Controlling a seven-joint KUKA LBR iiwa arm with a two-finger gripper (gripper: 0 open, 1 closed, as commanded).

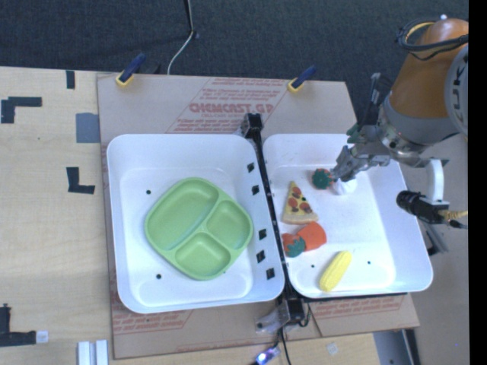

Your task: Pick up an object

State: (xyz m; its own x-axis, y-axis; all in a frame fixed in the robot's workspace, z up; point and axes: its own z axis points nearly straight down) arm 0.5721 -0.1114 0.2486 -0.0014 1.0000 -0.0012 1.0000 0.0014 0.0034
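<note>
Corn [335,270] near front rim | end effector [344,175] beside, perhaps touching, green piece [322,179]

The jaws' tips seem hidden against the small green object [322,178].

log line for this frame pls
arm: over right bin | gripper: low beside green toy, grasp unconfirmed | pizza slice, tomato, corn: untouched | left bin: green tray

- green divided plate [199,227]: lies in the left bin [129,280]
- cardboard sheet [221,105]: beneath left bin
- two clamps [131,68]: beyond left bin, on the sheet's far edge
</note>
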